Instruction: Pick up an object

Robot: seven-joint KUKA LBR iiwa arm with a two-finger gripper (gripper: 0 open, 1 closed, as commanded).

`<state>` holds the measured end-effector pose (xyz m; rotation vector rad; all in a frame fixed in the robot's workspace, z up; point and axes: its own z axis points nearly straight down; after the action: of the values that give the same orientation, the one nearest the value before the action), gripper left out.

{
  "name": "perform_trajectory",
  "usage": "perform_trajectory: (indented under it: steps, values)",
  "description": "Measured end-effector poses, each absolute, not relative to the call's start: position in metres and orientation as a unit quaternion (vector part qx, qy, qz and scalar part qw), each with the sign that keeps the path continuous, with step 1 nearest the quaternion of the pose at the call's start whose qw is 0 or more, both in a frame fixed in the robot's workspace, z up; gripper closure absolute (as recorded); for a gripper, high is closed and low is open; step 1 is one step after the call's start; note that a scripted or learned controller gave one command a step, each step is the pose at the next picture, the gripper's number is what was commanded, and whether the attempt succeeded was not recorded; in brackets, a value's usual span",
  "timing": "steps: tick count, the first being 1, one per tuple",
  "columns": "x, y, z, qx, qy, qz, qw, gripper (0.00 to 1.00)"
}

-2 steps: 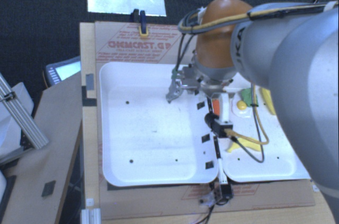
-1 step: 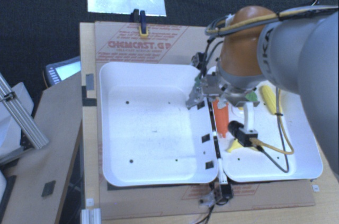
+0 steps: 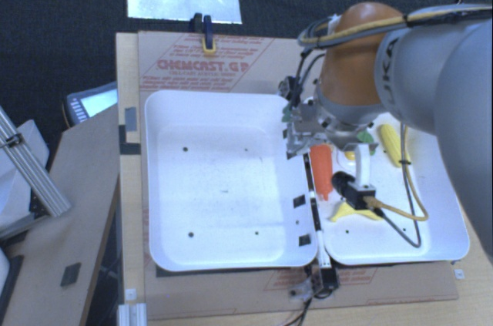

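Observation:
My gripper point(image 3: 310, 138) hangs low over the left side of the right bin point(image 3: 431, 240), close to the wall between the two bins. An orange carrot-shaped object point(image 3: 320, 172) lies lengthwise just below the gripper, its top end tucked under it. Whether the gripper touches it is hidden by the wrist. A yellow corn cob point(image 3: 390, 143) lies to the right, partly behind the arm. A yellow banana-like piece point(image 3: 348, 213) sits nearer the front. A small green bit point(image 3: 288, 115) peeks out at the gripper's left.
The left bin point(image 3: 166, 163) stands beside the right one, with a narrow divider point(image 3: 311, 209) between them. A yellow cable point(image 3: 408, 197) loops over the right bin's floor. Cardboard point(image 3: 200, 62) lies under both bins.

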<state>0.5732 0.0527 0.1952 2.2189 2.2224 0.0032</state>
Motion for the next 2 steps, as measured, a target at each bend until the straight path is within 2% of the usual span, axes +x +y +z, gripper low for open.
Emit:
perform_trajectory:
  steps: [1, 2]
  values:
    - [0.563, 0.075, 0.321, 0.705, 0.709, 0.0056, 0.004, 1.00]
    - [0.549, 0.134, 0.363, 0.703, 0.711, 0.0034, 0.001, 1.00]
